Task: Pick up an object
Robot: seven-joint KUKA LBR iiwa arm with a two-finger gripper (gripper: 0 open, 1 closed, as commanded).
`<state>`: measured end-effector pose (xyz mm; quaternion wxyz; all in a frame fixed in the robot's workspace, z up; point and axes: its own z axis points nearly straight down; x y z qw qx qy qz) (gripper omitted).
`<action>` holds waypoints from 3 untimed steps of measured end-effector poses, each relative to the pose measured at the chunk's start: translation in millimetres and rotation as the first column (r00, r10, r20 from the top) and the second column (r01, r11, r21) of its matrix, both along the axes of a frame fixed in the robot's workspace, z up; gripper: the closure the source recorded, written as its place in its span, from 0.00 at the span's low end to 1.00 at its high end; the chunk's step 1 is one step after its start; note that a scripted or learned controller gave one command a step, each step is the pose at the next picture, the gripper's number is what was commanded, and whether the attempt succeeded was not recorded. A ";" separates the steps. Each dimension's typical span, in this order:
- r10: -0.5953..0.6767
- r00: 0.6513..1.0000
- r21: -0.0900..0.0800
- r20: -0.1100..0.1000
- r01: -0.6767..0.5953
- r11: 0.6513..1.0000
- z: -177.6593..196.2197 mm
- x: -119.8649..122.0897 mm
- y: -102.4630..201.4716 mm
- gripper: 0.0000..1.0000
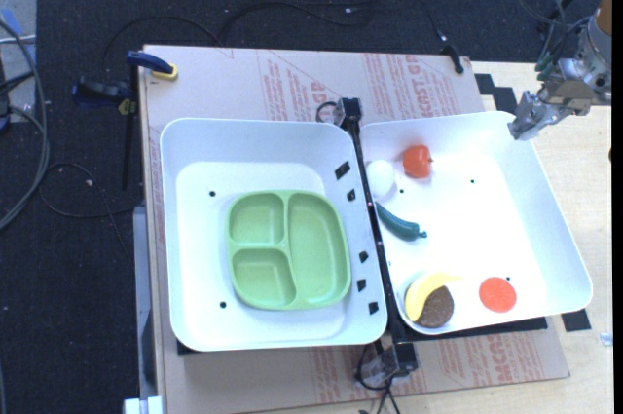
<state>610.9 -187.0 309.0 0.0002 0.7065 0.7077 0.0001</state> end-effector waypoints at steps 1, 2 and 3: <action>0.000 1.000 0.000 0.000 0.000 1.000 -0.4 0.0 0.0 0.00; 0.000 1.000 0.000 0.000 0.000 1.000 9.9 0.2 0.1 1.00; 0.000 1.000 0.000 -0.001 0.000 1.000 9.5 0.1 0.2 0.00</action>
